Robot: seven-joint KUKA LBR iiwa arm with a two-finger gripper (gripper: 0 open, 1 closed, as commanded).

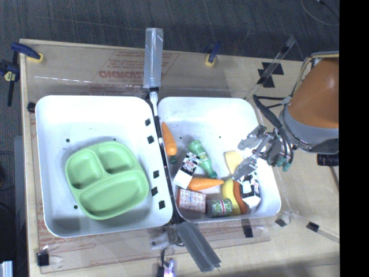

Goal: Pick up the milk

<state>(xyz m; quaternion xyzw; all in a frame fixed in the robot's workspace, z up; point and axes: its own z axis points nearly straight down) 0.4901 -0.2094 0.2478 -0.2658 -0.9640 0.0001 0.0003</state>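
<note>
Near right bin's (251, 109) right rim: tool (252, 152) above milk (249, 188).

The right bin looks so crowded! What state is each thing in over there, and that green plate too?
Two-finger gripper: jaws open, hovering above the right white bin, holding nothing.
Black-and-white milk carton: lying in the bin's corner, not gripped.
Second black-and-white carton: lying tilted.
Two orange carrots: lying flat.
Green bottle: on its side.
Small green-labelled can: on its side.
Green divided plastic plate: flat in the left white bin.
</note>
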